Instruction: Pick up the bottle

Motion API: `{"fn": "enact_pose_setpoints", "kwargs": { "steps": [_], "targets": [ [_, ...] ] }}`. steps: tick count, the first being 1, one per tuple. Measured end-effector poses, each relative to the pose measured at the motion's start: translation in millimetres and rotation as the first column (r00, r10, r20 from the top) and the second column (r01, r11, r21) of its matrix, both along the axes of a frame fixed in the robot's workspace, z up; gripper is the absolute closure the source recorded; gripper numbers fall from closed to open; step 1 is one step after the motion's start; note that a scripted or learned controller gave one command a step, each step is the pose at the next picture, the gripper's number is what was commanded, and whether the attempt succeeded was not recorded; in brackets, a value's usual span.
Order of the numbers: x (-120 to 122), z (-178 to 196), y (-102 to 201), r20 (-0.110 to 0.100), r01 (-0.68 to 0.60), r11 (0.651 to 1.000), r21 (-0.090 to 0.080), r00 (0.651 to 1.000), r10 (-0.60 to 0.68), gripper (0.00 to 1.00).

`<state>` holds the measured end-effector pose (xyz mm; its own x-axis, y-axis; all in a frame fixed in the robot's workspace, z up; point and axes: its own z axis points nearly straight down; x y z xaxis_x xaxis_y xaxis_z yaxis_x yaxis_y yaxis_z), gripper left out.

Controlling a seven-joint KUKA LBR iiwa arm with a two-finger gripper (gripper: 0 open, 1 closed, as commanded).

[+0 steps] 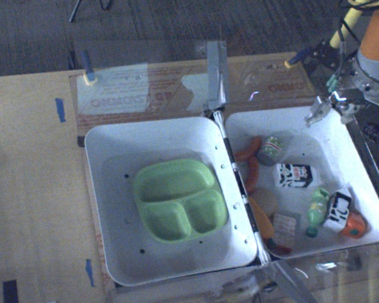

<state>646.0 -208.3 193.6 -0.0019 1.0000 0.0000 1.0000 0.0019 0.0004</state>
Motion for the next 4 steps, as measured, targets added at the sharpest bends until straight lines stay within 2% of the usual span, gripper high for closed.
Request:
{"fn": "enact_pose_setpoints", "kwargs": {
  "steps": [1,2,3,4],
  "targets": [
    [-55.1,-106.7,17.0,0.002,-0.033,0.999,0.000,0.999,0.033,0.00],
    [-66.2,-100.4,68.6,-0.001,-0.156,0.988,0.001,0.988,0.156,0.00],
    [-155.8,-100.2,24.2,0.010,-0.257,0.966,-0.006,0.966,0.257,0.00],
    [-159.1,-43.5,64.9,0.001,0.129,0.992,-0.001,0.992,-0.129,0.00]
  ]
}}
